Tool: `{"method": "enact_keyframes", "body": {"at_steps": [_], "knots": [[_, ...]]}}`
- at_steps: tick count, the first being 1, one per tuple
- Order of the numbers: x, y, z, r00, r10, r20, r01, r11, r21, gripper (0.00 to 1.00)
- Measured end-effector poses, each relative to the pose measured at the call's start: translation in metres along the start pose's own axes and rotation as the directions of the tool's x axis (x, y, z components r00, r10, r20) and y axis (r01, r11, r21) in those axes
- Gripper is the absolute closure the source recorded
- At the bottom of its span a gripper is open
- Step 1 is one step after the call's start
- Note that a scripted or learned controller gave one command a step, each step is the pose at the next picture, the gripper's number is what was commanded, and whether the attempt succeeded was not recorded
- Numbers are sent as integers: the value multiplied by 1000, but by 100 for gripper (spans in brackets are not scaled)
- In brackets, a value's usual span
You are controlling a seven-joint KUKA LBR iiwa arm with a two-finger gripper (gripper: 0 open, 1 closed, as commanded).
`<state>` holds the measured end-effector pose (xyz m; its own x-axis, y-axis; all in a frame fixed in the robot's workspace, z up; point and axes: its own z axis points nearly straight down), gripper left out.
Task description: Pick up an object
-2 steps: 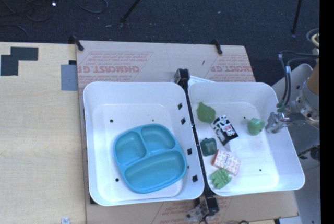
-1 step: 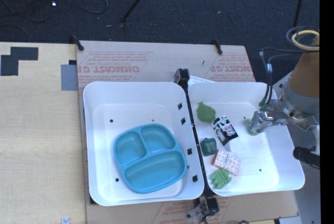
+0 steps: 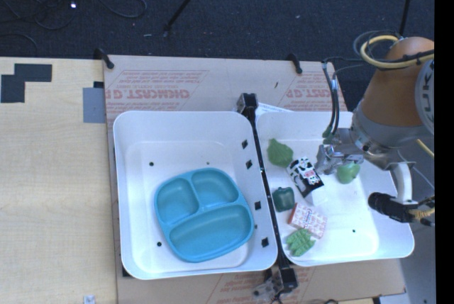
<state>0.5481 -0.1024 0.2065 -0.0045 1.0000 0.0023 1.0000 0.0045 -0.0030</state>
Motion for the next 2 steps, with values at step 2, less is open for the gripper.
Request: {"method": "enact_keyframes", "body": {"at_steps": [2], "knots": [[114, 13, -17, 1000, 0, 2, 0, 1000, 0, 100]]}}
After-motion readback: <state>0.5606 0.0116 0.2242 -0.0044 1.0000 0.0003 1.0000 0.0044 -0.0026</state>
